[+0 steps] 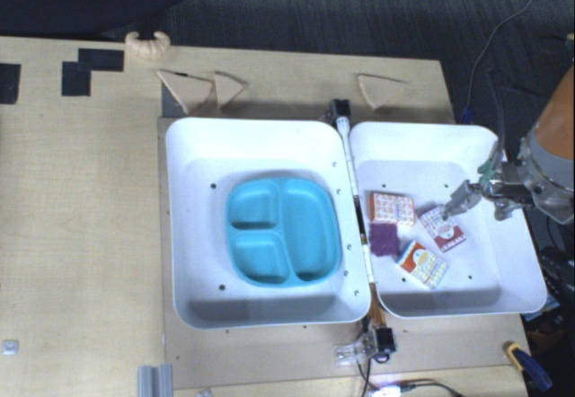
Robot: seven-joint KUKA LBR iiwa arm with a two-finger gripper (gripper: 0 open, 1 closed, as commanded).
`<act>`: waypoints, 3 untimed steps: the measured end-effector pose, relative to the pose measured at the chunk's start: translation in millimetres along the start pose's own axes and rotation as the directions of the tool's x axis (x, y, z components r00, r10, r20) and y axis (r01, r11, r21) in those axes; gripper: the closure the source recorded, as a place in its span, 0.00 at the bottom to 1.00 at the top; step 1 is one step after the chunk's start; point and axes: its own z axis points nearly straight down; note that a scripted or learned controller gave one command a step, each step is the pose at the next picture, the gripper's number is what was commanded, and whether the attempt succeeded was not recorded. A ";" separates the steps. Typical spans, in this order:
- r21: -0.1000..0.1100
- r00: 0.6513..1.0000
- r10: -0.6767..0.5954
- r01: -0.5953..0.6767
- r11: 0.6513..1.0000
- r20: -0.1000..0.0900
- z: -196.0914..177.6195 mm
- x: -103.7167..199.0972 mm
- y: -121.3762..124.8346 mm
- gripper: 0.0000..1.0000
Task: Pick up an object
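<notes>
The gripper (456,203) hung low in the right bin (467,145), just above a small red-and-white card (444,230); whether its claw was apart or together could not be told. A purple block (384,239) and two other cards lay nearby. A blue tray (282,231) sat in the left bin (198,153)

A robotics lab: a plywood bench (81,233) bears two white bins (193,139), with loose cables (490,54) over dark carpet.
</notes>
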 end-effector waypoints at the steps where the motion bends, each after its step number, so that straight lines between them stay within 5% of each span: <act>1: 0.004 1.000 0.004 -0.004 1.000 0.000 133.5 -41.0 -3.5 0.00; 2: -0.003 1.000 0.002 -0.002 1.000 0.000 121.7 -40.4 -0.7 1.00; 3: -0.003 1.000 0.001 -0.001 1.000 0.000 121.8 -40.3 -0.8 0.00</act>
